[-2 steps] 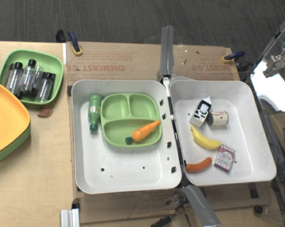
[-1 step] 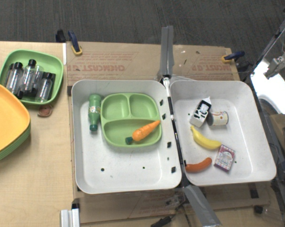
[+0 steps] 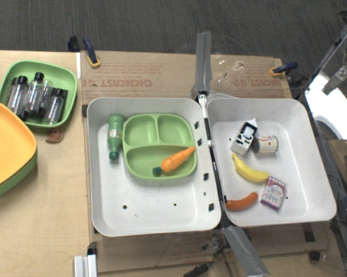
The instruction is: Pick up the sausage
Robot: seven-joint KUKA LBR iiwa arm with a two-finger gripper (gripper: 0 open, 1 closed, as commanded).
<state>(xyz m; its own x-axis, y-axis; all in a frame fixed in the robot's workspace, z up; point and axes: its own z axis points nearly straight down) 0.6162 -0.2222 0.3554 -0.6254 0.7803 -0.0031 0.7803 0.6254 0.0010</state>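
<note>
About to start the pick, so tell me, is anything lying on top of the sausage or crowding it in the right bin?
Nothing covers the sausage. The banana lies just behind it and the pink packet beside it, both apart from it.

Orange plates (image 3: 9,149), left of the left bin (image 3: 98,172), cut off by the picture's left edge; bottles (image 3: 35,100) in the green tray (image 3: 67,79) above them too small to tell labels; print on the small pink packet (image 3: 273,193) beside the sausage (image 3: 242,201) unreadable.
</note>
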